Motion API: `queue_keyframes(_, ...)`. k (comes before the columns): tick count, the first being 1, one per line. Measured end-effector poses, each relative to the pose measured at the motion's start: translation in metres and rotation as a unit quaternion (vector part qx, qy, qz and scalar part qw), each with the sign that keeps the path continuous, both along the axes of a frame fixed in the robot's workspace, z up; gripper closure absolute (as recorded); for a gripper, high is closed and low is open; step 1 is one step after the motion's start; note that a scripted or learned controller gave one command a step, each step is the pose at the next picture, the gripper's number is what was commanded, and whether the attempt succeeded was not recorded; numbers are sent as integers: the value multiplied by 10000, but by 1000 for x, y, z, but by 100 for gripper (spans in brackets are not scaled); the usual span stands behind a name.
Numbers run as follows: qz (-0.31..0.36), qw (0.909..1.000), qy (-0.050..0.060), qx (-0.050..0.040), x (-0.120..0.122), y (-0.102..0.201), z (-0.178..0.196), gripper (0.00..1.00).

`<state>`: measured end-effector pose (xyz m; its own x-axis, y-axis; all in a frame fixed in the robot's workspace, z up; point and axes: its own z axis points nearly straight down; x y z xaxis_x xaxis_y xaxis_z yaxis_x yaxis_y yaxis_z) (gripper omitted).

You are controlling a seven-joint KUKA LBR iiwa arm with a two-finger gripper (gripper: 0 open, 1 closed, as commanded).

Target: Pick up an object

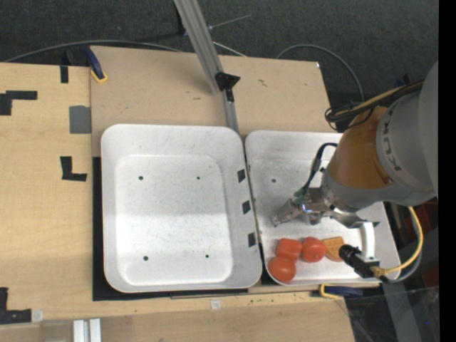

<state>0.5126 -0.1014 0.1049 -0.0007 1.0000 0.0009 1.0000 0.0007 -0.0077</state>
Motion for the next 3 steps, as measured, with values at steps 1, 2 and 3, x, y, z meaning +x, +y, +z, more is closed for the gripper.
queue_keyframes(1,-1,10000,-28,-8,0,0,-16,0)
queue_keyframes(2,5,10000,-26,-2,0,1,-6,100)
queue_keyframes(3,2,10000,-47,-4,-4,4,37,100)
